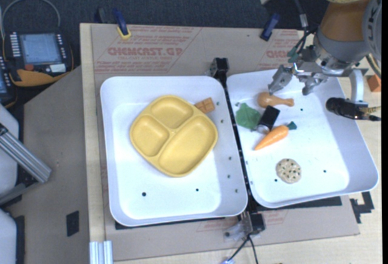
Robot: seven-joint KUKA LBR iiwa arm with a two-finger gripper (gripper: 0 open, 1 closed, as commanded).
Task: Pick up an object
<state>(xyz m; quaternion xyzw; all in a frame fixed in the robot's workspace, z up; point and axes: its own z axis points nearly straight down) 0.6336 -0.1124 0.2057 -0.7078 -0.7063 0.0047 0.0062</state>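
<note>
The tool point(295, 79) is hovering wide and empty in the upper right of the frame, just above the toy drumstick point(274, 100) lying in the right bin point(339, 154). Judging by that, it is approaching; next it needs lowering and closing.

Yellow divided plate point(174, 134) in a white bin point(121, 184). Orange carrot point(271, 137), green cloth piece point(247, 116), black block point(267, 118), tan speckled cookie point(288, 170) and tan-orange drumstick point(274, 100) in the other white bin point(351, 160).
</note>
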